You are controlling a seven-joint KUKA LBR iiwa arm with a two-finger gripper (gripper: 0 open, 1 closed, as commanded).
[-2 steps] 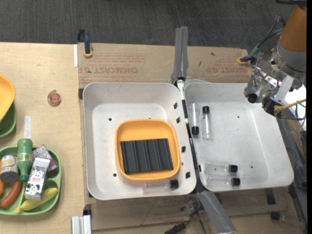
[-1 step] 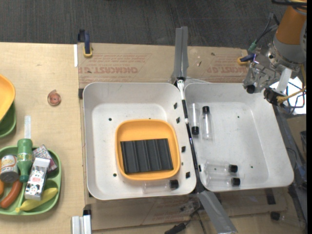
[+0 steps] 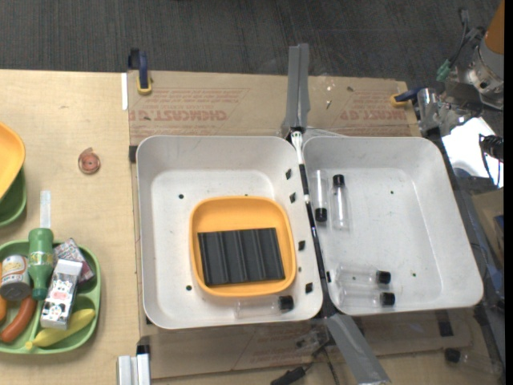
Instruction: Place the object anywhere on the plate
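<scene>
An orange square plate [image 3: 240, 208] lies in the left bin [image 3: 160, 215]. A dark grey ribbed slab [image 3: 242, 257] rests flat on the plate and covers most of its middle. My arm, with its orange band [image 3: 495, 32], is at the far upper right, beyond the right bin's corner. The gripper [image 3: 439, 111] hangs there outside the bins, far from the plate, with nothing seen in it.
The right bin [image 3: 417, 215] holds several clear vials with black caps [image 3: 340, 201]. One more vial [image 3: 264, 305] lies at the left bin's front edge. A green tray of toy food [image 3: 48, 295] and an orange bowl [image 3: 8, 163] sit on the wooden table at left.
</scene>
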